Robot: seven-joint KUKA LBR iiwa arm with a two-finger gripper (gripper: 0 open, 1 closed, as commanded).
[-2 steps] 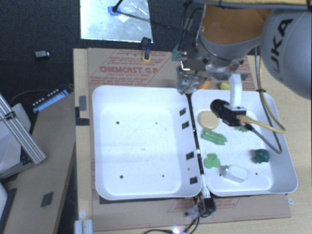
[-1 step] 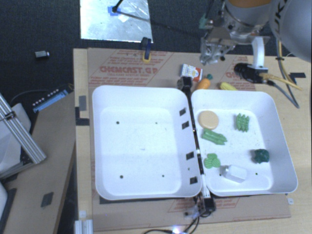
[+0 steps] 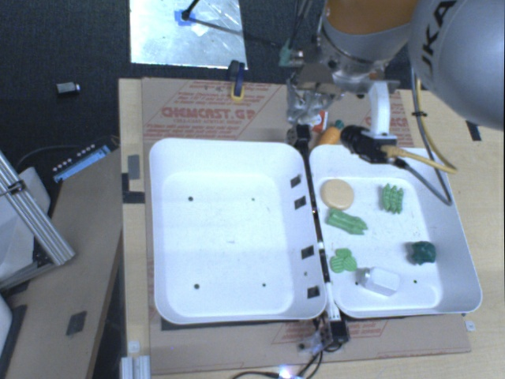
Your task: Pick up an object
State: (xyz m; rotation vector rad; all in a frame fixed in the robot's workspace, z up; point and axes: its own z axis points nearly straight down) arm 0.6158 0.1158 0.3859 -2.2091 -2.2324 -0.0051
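Two shallow white bins lying side by side on the bench: left bin (image 3: 229, 227) and right bin (image 3: 442, 235), touching along a hinged middle seam. Reaching in from the right, the grey arm (image 3: 442, 30), hanging its gripper (image 3: 304, 121) over the far end of that seam; jaw opening impossible to tell, nothing visibly held. Resting in the right bin, well apart: tan disc (image 3: 338, 193), long green piece (image 3: 347, 222), ridged green piece (image 3: 392, 198), leafy green piece (image 3: 342, 260), white block (image 3: 380, 280), dark green lump (image 3: 423, 252). Peeking from the far rim beside the gripper, an orange object (image 3: 330, 136).
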